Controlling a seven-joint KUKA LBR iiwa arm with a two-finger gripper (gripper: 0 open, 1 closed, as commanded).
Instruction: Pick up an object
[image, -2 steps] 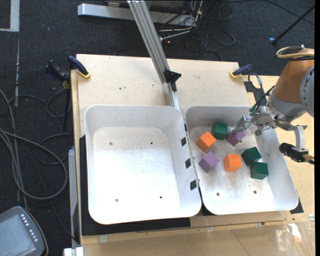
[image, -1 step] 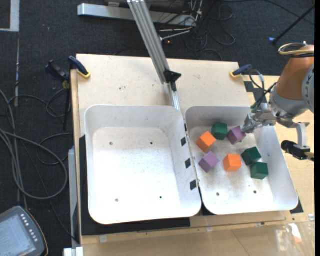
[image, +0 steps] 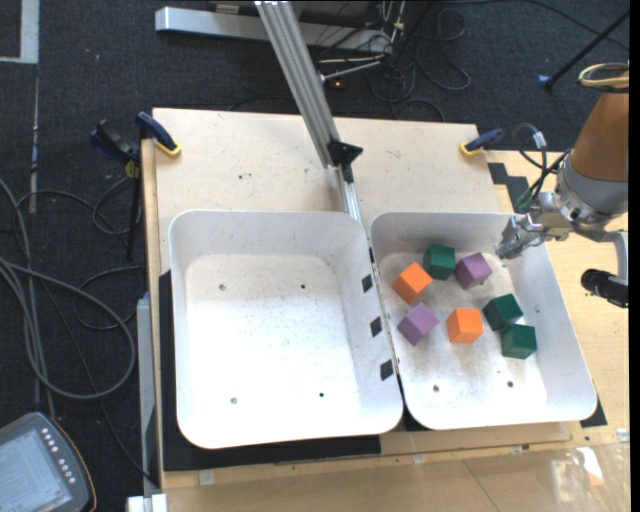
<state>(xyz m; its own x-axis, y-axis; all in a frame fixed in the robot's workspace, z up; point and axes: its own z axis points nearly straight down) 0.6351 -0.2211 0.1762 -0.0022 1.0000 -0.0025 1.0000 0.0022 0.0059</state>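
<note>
The right bin (image: 560, 390) holds several small cubes. A green cube (image: 439, 260) and a purple cube (image: 473, 268) lie at the back, with an orange cube (image: 412, 281) to their left. Lower down sit a purple cube (image: 418, 322), an orange cube (image: 464, 325) and two green cubes (image: 501, 310) (image: 519, 341). My gripper (image: 512, 244) hangs over the bin's far right corner, just right of the back purple cube. Nothing shows between its fingers.
The left bin (image: 190, 300) lies beside the right one. A slanted metal pole (image: 305, 85) rises from the bench's back middle. Clamps sit at the bench's back corners (image: 160, 135) (image: 480, 142). Cables cover the floor around.
</note>
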